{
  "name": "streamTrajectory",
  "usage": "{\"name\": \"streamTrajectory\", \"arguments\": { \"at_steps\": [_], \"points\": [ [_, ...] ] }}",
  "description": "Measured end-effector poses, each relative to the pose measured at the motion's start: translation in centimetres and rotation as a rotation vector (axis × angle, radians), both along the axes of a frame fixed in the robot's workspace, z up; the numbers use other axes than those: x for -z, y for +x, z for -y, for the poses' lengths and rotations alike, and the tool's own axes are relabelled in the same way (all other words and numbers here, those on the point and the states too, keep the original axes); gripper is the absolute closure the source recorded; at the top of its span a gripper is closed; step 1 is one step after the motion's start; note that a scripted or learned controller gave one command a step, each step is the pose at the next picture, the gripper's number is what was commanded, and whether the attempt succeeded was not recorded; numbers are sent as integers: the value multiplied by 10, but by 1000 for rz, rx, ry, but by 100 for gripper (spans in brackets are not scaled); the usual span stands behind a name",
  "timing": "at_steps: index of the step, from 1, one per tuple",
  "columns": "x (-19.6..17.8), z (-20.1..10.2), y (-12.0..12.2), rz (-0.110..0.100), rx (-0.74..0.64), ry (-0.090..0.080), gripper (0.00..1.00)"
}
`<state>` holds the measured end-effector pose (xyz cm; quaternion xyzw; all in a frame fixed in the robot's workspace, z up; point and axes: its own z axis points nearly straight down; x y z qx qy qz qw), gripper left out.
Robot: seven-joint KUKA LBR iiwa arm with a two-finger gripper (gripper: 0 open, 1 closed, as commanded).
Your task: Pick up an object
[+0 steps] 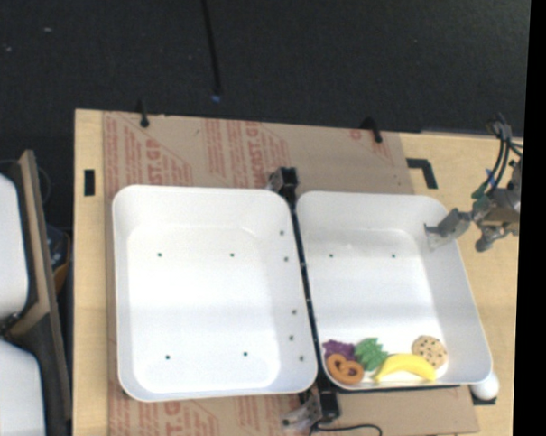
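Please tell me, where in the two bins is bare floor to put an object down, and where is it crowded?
The left bin has bare floor from wall to wall. In the right bin, the floor is bare from the far wall down to the toys. It is crowded only along the near wall: grapes, pretzel, green piece, banana, cookie. The gripper is at the far right rim.

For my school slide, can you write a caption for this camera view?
Toy banana, cookie, broccoli, grapes and pretzel crowd the right bin's near edge; the end effector waits at its far right corner.
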<state>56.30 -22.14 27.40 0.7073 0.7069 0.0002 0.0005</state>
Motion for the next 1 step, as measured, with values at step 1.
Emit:
{"name": "streamTrajectory", "arguments": {
  "at_steps": [1],
  "points": [
    [59, -36, 53, -5, -4, 2, 0]
  ]
}}
